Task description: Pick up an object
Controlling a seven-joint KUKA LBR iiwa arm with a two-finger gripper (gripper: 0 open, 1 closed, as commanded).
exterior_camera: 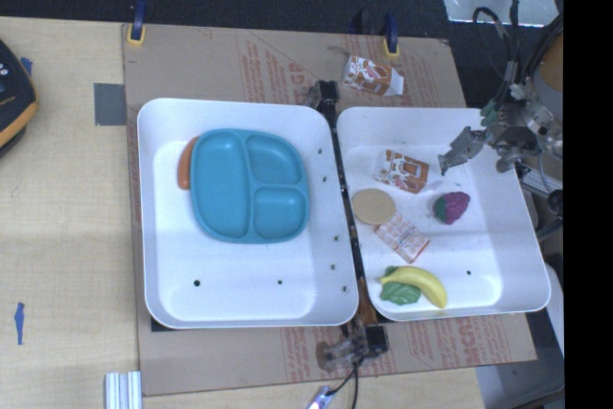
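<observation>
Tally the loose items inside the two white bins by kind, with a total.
Blue divided plate: 1
Orange hot dog: 1
Snack packets: 2
Tan round cookie: 1
Purple fruit: 1
Banana: 1
Green vegetable: 1
Total: 8

I read this as a robotics lab: two white bins point(153, 206) clamped on cardboard point(239, 62) over a wooden surface point(57, 235), toy foods as test objects, trailing cables point(508, 24).
</observation>
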